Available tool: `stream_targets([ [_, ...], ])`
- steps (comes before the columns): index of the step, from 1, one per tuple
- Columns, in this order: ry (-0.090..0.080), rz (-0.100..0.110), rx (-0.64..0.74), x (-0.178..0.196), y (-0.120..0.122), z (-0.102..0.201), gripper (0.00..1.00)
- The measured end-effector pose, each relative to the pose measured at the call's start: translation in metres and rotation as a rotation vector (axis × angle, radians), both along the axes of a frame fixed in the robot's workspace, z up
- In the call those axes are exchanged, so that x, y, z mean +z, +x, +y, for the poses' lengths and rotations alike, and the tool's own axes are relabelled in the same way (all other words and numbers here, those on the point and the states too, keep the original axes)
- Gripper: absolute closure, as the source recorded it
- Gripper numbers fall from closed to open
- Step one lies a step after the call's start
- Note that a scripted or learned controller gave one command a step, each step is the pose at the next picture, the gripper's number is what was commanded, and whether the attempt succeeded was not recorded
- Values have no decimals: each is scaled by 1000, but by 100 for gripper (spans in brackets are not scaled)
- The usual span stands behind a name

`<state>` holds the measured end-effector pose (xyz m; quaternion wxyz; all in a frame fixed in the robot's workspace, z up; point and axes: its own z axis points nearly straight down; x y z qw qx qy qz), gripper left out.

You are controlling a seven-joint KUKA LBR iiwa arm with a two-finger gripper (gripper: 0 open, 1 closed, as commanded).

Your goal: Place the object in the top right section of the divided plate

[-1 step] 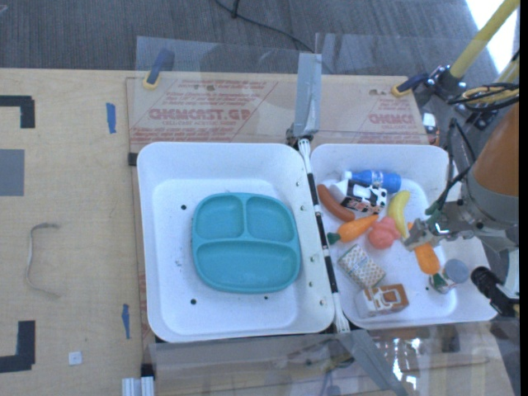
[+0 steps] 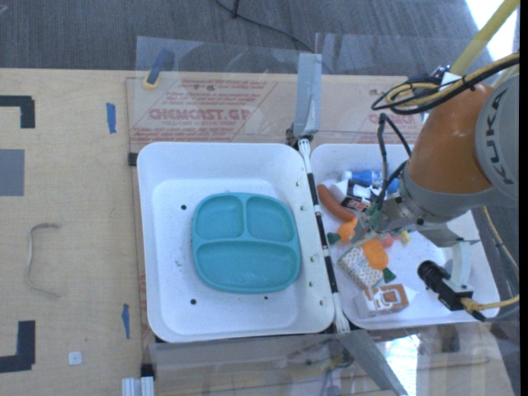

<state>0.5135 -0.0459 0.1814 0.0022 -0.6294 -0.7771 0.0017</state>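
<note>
1. The plate (image 2: 245, 243) lies flat in the left bin (image 2: 165, 180), all 3 sections bare, so nothing blocks its top right section.
2. The toys (image 2: 363, 258) are heaped in the right bin (image 2: 487, 291), the pick side.
3. The gripper (image 2: 381, 219) hangs low over that heap; whether it grips anything, I cannot tell.

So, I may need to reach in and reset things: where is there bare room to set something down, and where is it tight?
The left bin has bare white floor all around the teal divided plate, widest toward its left wall, and the plate's three sections lie bare. The right bin is crowded: toy food such as the hot dog clusters under the gripper.
</note>
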Motion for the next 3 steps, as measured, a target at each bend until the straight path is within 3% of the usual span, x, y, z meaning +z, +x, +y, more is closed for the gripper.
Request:
stream_targets([
  [1, -1, -4, 63, 30, 24, 76, 100],
  [2, -2, -4, 102, 31, 78, 119, 100],
  [3, -2, -4, 103, 31, 78, 120, 0],
])
